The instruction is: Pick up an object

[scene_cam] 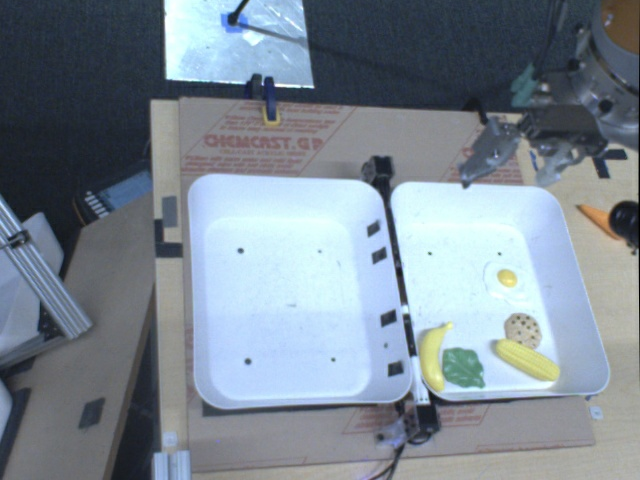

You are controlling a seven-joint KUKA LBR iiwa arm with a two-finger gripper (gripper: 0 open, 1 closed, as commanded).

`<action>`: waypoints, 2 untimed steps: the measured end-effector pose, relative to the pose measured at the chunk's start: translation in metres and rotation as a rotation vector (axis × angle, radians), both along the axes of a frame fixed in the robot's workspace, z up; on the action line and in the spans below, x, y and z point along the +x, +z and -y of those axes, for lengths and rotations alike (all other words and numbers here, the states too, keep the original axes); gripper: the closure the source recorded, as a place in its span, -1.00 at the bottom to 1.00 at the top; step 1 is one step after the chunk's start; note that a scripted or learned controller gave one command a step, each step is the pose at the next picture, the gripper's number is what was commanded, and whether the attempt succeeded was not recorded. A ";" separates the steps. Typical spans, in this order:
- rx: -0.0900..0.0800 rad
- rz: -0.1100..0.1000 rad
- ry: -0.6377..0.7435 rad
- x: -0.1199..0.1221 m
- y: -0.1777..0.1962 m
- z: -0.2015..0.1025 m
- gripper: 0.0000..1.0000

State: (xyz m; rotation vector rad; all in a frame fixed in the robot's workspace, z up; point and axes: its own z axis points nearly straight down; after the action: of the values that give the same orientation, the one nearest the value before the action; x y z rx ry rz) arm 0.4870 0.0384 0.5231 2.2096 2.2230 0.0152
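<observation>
The cardboard sheet (pixel 300 128) reads "CHEMCAST GP" in red.

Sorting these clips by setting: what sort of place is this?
Likely a robot-grasping test bench in a lab: two white bins on a board, toy food such as a banana and a fried egg, and the gripper above the right bin.

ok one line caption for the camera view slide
Claw above the right bin's far rim; banana, corn, cookie, egg near its front.
</observation>
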 end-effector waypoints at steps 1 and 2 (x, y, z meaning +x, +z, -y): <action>-0.003 -0.008 -0.010 0.002 0.013 0.058 -1.00; -0.005 -0.008 -0.014 -0.001 0.010 0.144 -1.00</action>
State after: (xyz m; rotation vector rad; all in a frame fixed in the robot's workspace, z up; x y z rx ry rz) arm 0.4857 -0.1054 0.5334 2.2268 2.2091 0.0011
